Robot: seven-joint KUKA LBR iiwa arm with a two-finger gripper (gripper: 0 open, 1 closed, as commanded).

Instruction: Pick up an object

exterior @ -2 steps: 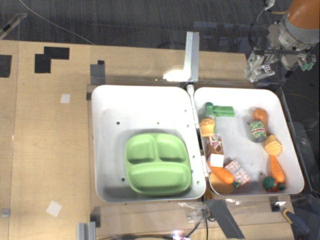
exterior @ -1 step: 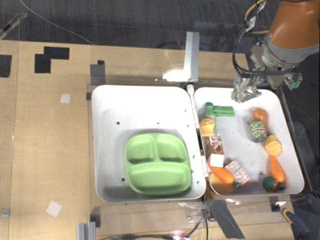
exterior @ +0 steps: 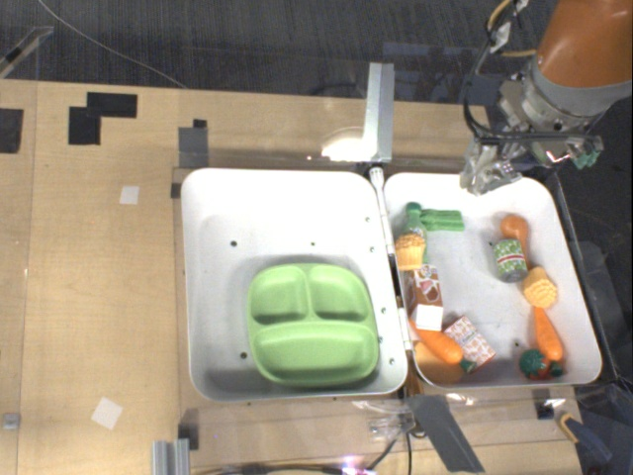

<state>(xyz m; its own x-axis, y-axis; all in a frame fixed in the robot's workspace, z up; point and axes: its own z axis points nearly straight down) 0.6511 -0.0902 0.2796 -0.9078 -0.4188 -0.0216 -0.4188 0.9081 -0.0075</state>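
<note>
The grey arm with its orange band [exterior: 584, 33] reaches in from the right, and its two-finger gripper [exterior: 485, 178] hangs over the far edge of the right-hand shallow white bin [exterior: 579, 265], above bare floor near the far-left corner of that bin. Whether the fingers are wide or narrow I cannot tell; they are a small metallic blur, and nothing sits between them. So this is the approach, with the pick itself not yet begun. Candidates fill the right bin: a green toy piece [exterior: 435, 219] lies nearest the gripper, just on its near side; beside it against the left wall is a yellow-and-orange toy packet [exterior: 409, 247], then a small brown-and-white box [exterior: 426, 295], an orange carrot-shaped toy [exterior: 438, 345] and a patterned little carton [exterior: 471, 343] toward the near edge. On the right run a small green can [exterior: 510, 259], a yellow ridged toy [exterior: 540, 288] and a second orange carrot toy [exterior: 548, 335]. The left-hand white bin [exterior: 213, 265] holds a green divided plastic tray [exterior: 313, 323]. The next move, as I judge it, calls for choosing one item, likely the green piece close by, centring over it, then descending clear of the bin rim on the wooden surface [exterior: 89, 295].
</note>
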